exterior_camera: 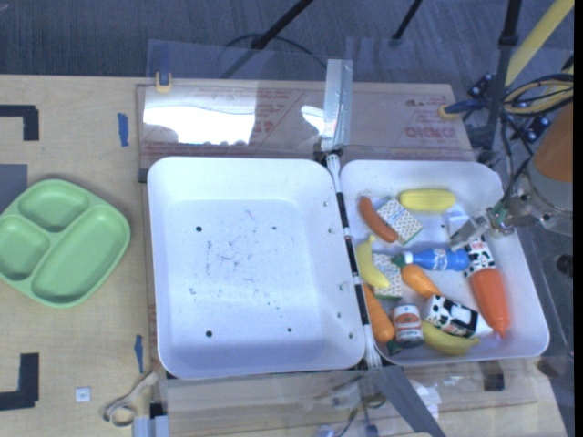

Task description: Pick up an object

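The gripper [487, 221] hangs low over the right bin [533, 335], near the blue bottle [437, 260], probably to grasp it; its jaw state cannot be told.

A green divided plate [62, 241] sits on the wooden bench [82, 107] left of the bins, blue tape [123, 127] nearby.

A robotics lab is suggested by tripod legs [301, 7], loose cables [524, 94], a taped wooden bench [73, 135] and clear plastic shielding [237, 107].
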`<move>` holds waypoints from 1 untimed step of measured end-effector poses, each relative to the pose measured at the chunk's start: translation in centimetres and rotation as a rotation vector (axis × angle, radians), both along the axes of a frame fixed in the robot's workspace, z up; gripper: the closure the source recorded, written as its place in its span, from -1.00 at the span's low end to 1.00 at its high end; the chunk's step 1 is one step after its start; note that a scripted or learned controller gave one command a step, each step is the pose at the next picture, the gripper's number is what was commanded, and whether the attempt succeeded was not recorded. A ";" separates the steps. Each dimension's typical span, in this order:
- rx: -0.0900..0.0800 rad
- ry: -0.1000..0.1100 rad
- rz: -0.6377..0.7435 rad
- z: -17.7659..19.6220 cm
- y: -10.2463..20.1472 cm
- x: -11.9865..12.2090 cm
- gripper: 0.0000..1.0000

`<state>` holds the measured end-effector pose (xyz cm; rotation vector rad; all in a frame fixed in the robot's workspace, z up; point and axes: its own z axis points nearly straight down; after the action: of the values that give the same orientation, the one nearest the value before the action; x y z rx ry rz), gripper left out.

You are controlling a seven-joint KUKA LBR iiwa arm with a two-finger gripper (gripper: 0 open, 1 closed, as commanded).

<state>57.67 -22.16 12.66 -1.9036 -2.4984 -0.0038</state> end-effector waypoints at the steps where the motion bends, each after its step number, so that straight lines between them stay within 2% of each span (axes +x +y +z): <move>1: 0.008 -0.004 -0.041 -3.2 0.8 2.4 -1.00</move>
<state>60.09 -21.40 9.51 -1.9533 -2.4573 -0.0169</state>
